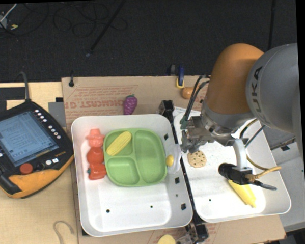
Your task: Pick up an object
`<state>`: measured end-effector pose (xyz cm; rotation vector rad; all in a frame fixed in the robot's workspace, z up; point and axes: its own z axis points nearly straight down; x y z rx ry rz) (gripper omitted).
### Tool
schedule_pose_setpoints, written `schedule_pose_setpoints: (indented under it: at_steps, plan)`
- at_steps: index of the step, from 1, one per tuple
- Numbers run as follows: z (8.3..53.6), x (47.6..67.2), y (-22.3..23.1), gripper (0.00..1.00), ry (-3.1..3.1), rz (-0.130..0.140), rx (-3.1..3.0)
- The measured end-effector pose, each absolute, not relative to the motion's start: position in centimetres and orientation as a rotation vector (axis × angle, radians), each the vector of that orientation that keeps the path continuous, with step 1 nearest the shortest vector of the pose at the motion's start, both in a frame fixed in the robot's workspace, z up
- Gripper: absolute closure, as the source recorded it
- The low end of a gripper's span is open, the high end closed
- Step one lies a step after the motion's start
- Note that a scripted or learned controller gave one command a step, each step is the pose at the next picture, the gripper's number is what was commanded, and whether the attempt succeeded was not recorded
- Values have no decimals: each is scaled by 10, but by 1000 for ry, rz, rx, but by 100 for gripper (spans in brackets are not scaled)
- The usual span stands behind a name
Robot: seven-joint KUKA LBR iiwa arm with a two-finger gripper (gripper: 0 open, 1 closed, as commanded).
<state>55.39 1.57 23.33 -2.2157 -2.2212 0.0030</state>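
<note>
The arm (273,92) reaches in from 3 o'clock, and its wrist hangs over the right bin (218,207) at that bin's 10 o'clock corner, close to the wall it shares with the left bin (126,209). The pincer (189,145) points down there. The wrist body hides how it is set, so I cannot tell whether it is wide or narrow, and nothing is seen held in it.

Just at its 5 o'clock a round speckled cookie (197,159) lies flat on the bin floor. It is near the pincer, but I cannot tell whether they touch. I judge the cookie the likeliest thing to be picked, since the pincer is lowered right beside it. Being flat and thin, it probably offers little to pinch, and the nearby wall leaves scant room at its 9 o'clock side.

A yellow banana-like piece (246,194) lies toward 4 o'clock in the same bin, well apart from the cookie.

In the left bin a green plate (144,162) carries a corn cob (118,142) in its 10 o'clock compartment. A red figure (95,158) lies beside the plate at 9 o'clock. Both sit across the wall from the pincer, so neither looks like the target.
</note>
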Motion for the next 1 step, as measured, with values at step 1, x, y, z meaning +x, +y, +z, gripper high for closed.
schedule_pose_setpoints:
  at_steps: [1]
  plan:
    - [220, 558, 74, 100, -2222, 4, -2214]
